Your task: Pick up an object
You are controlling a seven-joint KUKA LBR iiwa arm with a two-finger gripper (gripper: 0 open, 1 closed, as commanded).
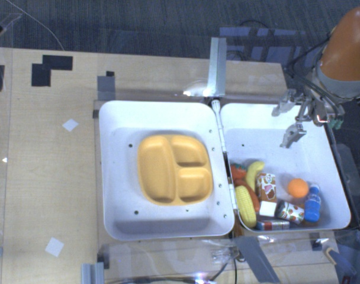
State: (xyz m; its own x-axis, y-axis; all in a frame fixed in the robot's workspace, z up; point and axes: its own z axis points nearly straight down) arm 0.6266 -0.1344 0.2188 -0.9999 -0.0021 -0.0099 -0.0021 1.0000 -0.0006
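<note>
Arm comes in from 3 o'clock, orange band (pixel 347 43) up at approx 1–2 o'clock of the view, w/ the tool (pixel 289 120) hanging over the back part of the right bin (pixel 251 123). Its two fingers look spread fairly wide, one (pixel 282 106) near the bin's far rim, the other (pixel 292 136) lower over bare white floor; nothing between them. The stuff to pick sits bunched at the bin's near edge, approx 5–6 o'clock of that bin, well apart from the tool: a corn cob (pixel 246 202) along the left wall, a banana (pixel 254 172) just behind it, sth red-orange (pixel 238 171) beside the banana, a small printed can (pixel 267 186), an orange ball (pixel 298 188), a blue bottle (pixel 312 203) touching the ball's right side, a dark printed bottle (pixel 289 211) lying flat, a white cube (pixel 267 209). Left bin (pixel 118 218) holds a yellow divided tray (pixel 174 169), roughly centred. Both bins sit side by side on the wood desk (pixel 44 176), w/ black tape marks (pixel 52 68) at approx 10 o'clock.
</note>
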